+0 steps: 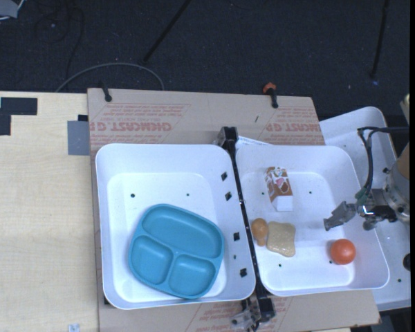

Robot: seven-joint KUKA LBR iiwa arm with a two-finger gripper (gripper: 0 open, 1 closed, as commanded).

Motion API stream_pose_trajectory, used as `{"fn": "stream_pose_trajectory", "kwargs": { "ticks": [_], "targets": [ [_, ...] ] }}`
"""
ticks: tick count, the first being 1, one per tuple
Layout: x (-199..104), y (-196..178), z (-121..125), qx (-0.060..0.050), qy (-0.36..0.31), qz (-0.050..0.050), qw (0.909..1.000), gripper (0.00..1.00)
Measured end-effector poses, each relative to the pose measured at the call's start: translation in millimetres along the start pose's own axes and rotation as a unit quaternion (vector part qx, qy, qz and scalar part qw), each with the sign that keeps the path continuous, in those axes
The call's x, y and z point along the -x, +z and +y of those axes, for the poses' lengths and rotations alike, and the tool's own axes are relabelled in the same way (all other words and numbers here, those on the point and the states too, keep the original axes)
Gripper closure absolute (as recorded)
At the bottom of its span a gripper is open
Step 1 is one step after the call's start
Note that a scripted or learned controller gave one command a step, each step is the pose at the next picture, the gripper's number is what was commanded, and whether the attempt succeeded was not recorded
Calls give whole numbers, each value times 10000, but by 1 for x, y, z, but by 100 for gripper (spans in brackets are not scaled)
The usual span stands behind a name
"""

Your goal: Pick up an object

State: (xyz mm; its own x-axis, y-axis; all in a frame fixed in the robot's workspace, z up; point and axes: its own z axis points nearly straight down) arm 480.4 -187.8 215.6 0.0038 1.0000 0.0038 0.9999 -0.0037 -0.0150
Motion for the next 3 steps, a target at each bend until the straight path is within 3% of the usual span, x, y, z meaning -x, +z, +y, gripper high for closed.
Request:
{"fn": "stream_pose_trajectory", "kwargs": {
  "ticks": [1, 3],
  "targets": [
    [0, -6, 3, 57, -18, -12, 10000, 0],
    [-1, 107, 7, 33, -16, -1, 10000, 0]
  ]
}}
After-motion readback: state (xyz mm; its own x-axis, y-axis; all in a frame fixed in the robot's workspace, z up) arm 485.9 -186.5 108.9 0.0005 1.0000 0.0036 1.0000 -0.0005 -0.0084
